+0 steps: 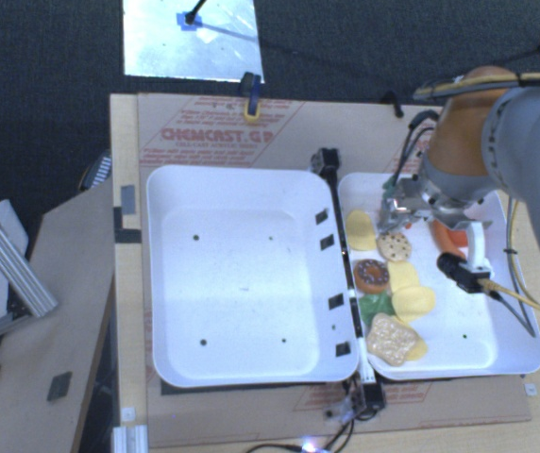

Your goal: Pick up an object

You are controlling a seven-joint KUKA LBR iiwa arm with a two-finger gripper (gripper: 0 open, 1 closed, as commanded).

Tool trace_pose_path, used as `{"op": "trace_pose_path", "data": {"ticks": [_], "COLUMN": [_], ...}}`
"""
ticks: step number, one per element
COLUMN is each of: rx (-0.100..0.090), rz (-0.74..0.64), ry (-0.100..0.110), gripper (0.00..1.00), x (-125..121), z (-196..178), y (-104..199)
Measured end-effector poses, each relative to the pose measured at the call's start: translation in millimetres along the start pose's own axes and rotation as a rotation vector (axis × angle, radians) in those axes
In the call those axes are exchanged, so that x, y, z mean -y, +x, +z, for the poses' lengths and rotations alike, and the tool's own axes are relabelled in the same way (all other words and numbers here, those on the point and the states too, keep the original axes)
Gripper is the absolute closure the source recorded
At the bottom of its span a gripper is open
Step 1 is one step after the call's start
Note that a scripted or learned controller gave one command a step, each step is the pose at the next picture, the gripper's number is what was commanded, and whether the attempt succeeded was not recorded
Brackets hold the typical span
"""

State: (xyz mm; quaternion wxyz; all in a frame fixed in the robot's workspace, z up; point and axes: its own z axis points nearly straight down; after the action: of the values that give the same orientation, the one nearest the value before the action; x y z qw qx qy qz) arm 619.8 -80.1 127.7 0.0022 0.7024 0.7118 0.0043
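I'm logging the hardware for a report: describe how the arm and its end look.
The arm is a thick, rounded grey tube with an orange band above the wrist. Thin dark cables loop along the wrist to a metallic silver gripper. No markings are legible.

Even, fairly bright overhead light. White bins (pixel 242 281) nearly blown out, inner walls lose detail. Strong glare on the metal plate (pixel 190 26) at top. Shadows soft and short, faint under the arm (pixel 515 140). Dark carpet (pixel 34 64) noisy. Overall slightly soft, arm closest to lens blurred.
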Motion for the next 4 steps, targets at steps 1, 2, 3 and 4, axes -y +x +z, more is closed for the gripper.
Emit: {"op": "trace_pose_path", "data": {"ticks": [1,2,3,4], "rx": [-0.001,0.002,0.0,0.001], "rz": [0.0,0.005,0.003,0.006], "ry": [-0.011,-0.002,-0.013,0.009], "gripper": [1.0,1.0,1.0,1.0], "x": [23.4,-44.1,-54.6,-6.5], "z": [-204.2,-235.7,-410.8,-388.1], "y": [87.0,123.9,168.2,194.9]}}
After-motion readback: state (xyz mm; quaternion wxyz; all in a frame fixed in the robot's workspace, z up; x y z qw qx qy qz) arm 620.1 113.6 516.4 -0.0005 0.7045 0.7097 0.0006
